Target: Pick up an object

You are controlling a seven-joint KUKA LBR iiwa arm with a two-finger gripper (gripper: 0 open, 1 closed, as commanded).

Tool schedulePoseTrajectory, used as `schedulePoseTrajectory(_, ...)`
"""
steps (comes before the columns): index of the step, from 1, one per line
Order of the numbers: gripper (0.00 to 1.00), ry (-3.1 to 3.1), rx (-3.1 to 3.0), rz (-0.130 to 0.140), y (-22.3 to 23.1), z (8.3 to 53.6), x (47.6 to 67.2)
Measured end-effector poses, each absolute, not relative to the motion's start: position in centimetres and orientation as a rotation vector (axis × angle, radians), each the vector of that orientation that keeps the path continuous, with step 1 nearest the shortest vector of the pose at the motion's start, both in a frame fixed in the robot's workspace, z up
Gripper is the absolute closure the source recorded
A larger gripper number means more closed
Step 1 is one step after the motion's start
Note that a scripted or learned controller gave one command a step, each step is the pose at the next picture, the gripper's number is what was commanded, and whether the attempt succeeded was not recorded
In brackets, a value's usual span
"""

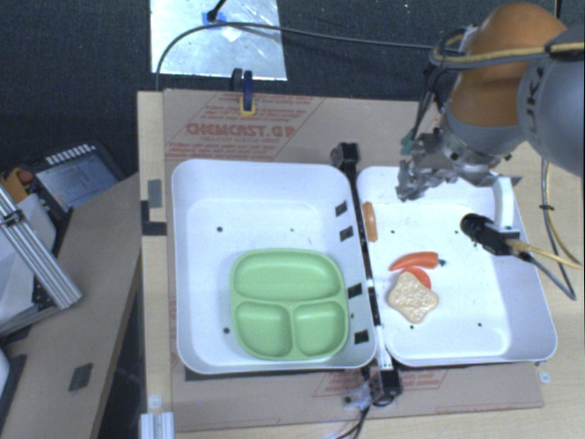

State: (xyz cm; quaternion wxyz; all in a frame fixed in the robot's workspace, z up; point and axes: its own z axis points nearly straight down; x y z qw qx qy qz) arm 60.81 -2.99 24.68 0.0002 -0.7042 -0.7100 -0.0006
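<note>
The gripper [413,188] is hung over the right bin [526,337] at its twelve o'clock edge; its state cannot be told. A red pepper [414,261] and cracker [411,297] lie toward six o'clock, unobstructed for picking.

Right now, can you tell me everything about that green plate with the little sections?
The light green plastic divided tray lies flat, right way up, in the left white bin, toward its front and near the divider between the bins. It is a rounded rectangle with three hollows: one wide one along the back and two smaller ones in front. The hollows hold nothing, and it looks smooth and clean. It rests on the bin floor, and nothing else touches it.
</note>
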Motion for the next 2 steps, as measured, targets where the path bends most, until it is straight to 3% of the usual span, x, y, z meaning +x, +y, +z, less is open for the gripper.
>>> schedulePoseTrajectory(2, 1.0, -2.231, -2.21, -0.001, 8.7, 23.0, 60.2)
